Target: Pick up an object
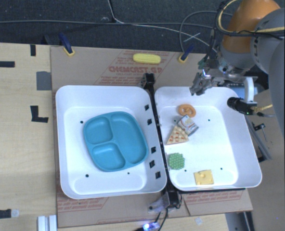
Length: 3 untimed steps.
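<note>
gripper (200,87) at rt bin (239,143) 12 o'clock rim, nothing held, finger state unclear | pretzel (186,110), wedge (177,136) ctr | green item (176,160) 7 | blue tray (114,140) in lft bin (68,143)

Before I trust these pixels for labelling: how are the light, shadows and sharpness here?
Camera view: light is even and soft, the white bins bright but not blown out; shadows are faint, a thin one under the blue tray. The small items, such as the green piece, are soft and low in detail. The gripper is small and blurry, its fingers too unclear to read.
</note>
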Tool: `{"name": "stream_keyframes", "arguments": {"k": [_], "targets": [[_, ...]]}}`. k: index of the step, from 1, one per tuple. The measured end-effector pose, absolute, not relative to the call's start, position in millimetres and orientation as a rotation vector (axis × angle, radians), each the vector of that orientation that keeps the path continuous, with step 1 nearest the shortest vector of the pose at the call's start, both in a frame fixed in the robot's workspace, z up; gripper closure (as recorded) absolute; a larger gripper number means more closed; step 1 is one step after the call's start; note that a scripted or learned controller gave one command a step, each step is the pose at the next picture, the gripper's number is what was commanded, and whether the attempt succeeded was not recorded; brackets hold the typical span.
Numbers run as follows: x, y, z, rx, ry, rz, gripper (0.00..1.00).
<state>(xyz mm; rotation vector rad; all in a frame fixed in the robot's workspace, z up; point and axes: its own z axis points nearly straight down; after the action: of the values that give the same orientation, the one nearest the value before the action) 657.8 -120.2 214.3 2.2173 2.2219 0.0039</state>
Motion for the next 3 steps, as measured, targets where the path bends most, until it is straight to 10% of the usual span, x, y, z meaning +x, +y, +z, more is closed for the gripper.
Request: {"name": "stream_keyframes", "arguments": {"k": [3], "targets": [[623.2, -11, 259, 2.218, 2.228, -0.003, 1.00]]}}
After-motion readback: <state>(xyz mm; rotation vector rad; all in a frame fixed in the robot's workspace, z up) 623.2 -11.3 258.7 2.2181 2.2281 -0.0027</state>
